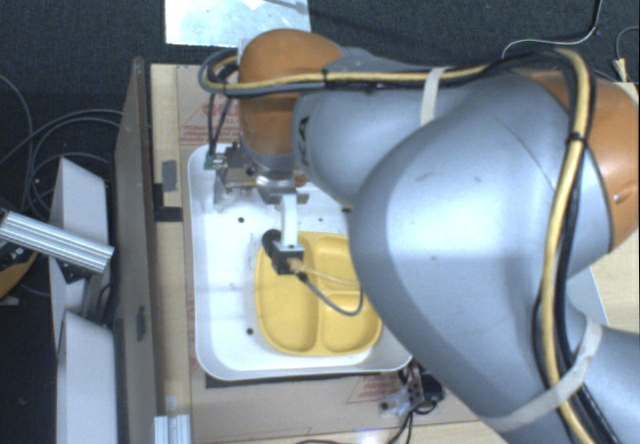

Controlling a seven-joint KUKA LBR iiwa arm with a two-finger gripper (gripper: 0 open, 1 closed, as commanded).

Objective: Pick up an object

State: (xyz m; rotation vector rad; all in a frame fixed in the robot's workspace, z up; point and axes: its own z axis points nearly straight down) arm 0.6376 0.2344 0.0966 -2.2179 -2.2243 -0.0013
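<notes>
**A:** Where is the thing to be picked up?

**B:** The only candidate I see is a yellow divided tray (300, 317), lying flat in the white bin (222, 272) at the lower centre of the frame. Its right part runs under the grey arm (470, 232), which covers most of the right half.

**A:** And the gripper?

**B:** The gripper (268, 190) hangs above the bin's upper end, just above the tray's top-left edge. Whether the claw is spread or pressed together I cannot tell, because the wrist hides it from this angle. Nothing looks to be pinched in it.

**A:** What could go wrong?

**B:** I think the tray is the trouble: it is broad, shallow and smooth. If the claw comes down on the flat floor of a compartment, it probably closes on air. If it catches only the thin rim near that corner, the tray would likely hang lopsided and slide out. It might also swing against the bin wall on the left.

**A:** Anything else?

**B:** A descent too far off the edge could press the tray down or push it sideways rather than grip it.
</notes>
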